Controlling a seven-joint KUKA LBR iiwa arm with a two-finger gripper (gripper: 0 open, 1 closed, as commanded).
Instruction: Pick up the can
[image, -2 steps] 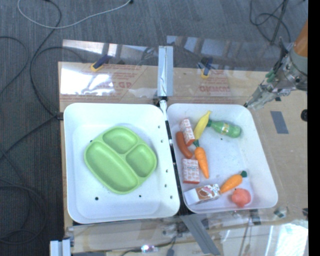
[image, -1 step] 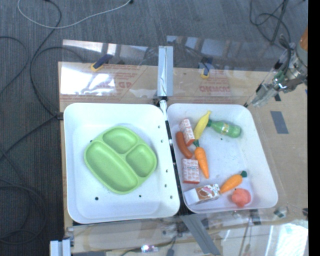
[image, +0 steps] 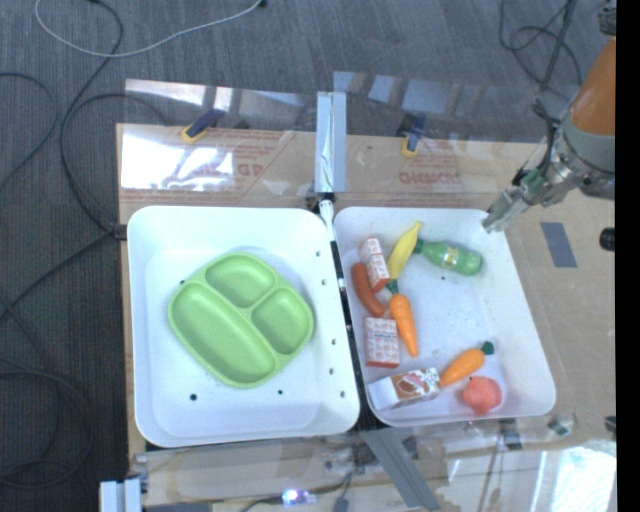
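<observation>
i see the gripper (image: 503, 214) above the right bin's (image: 530, 330) far corner, grip state unclear; can (image: 380, 342) lies apart.

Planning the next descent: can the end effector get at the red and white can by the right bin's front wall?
Probably yes: the red and white can lies uncovered from above, but the small orange carrot crowds one end.

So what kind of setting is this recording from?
Probably a robotics lab bench: two white bins hold toy food such as a carrot and a green divided plate, cables trail over carpet, and the arm's pincer hangs at the right.
</observation>
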